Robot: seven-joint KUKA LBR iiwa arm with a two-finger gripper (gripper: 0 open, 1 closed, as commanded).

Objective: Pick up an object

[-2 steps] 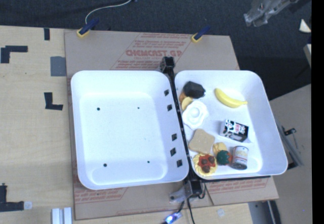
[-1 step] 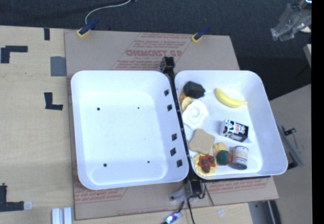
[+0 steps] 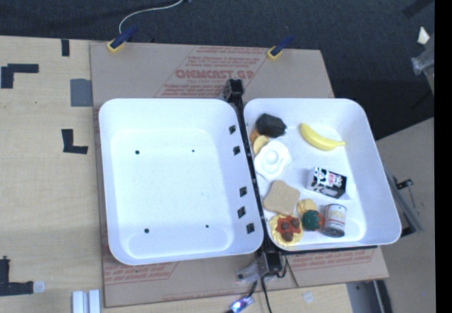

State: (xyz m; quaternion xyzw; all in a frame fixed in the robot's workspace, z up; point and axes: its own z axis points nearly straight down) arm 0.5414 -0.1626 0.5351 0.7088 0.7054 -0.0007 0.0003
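Arm (image 3: 426,62) is just a sliver at the frame edge, roughly 2 o'clock. It reads as a pale grey, smooth-looking casing with an angular outline, cut off by the border. Just above it, toward 1 o'clock, there's a small bright white patch (image 3: 422,36), wedge-shaped and too small to identify. Above that, a thin dark bar (image 3: 418,5) runs diagonally; can't tell if it's part of the arm. Too blurred to make out screws, cables or markings.
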